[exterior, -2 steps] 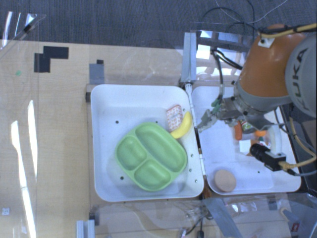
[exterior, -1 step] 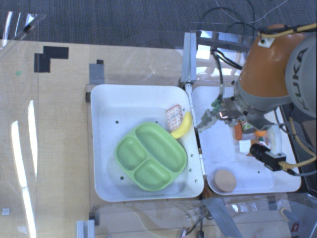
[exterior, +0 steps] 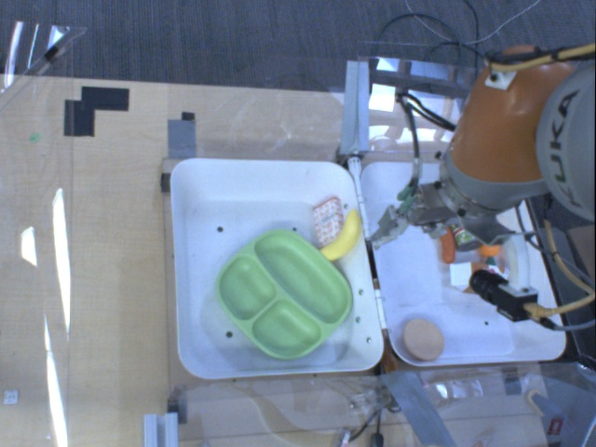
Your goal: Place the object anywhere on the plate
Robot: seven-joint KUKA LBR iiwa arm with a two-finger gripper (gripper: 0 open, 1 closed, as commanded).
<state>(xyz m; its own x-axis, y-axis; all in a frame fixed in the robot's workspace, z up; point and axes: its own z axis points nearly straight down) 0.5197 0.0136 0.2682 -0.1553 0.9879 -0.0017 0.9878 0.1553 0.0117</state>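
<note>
Pale wood forms the bench [exterior: 102, 250], with dark grey carpet beyond its far edge and two shallow white bins set side by side on it. Over the right bin [exterior: 466, 338] the gripper [exterior: 389, 223] reaches leftward from the arm [exterior: 507, 128], its thin fingers pointing toward the dividing wall between the bins; whether they are apart or together cannot be told from this angle, and nothing can be seen between them. Just left of the fingertips, across the divider and inside the left bin [exterior: 191, 277], lies a yellow banana [exterior: 343, 237], curved and resting against the right wall of that bin. Touching the banana's far end is a small pink-and-white patterned packet [exterior: 327, 218]. The banana's near end sits at the far right edge of a green plate [exterior: 284, 292], which has three compartments and lies turned at an angle in the middle of the left bin; no item lies inside its compartments. Back in the right bin, an orange and white object [exterior: 463, 246] shows under the wrist, too hidden to name, and a round tan disc [exterior: 423, 339] rests near the near left corner. A black part with a yellow cable [exterior: 503, 296] hangs at the right side of that bin. Black tape marks [exterior: 93, 107] lie on the bench at the far left.
</note>
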